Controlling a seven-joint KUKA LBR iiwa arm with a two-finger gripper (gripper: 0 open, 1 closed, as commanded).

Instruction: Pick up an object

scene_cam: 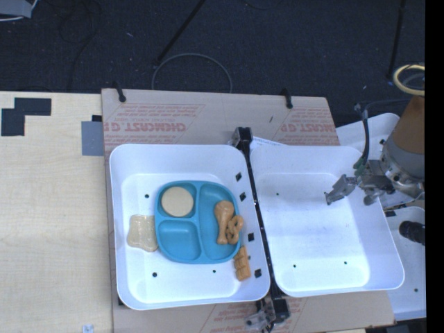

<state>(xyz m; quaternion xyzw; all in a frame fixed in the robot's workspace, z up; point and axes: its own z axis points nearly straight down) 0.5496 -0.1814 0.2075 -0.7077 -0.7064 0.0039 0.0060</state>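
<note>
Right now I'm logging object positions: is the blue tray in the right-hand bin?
No, the blue tray sits in the left bin, beside the right bin.

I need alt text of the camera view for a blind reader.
The robot's hand hangs over the right bin, holding nothing. In the left bin, a blue divided plate carries a round cracker and a pretzel.

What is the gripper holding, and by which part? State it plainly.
Nothing. The two-finger gripper sits over the right shallow white bin, away from the blue compartment tray and the tan food pieces in the left bin, and no object shows at its tip.
</note>
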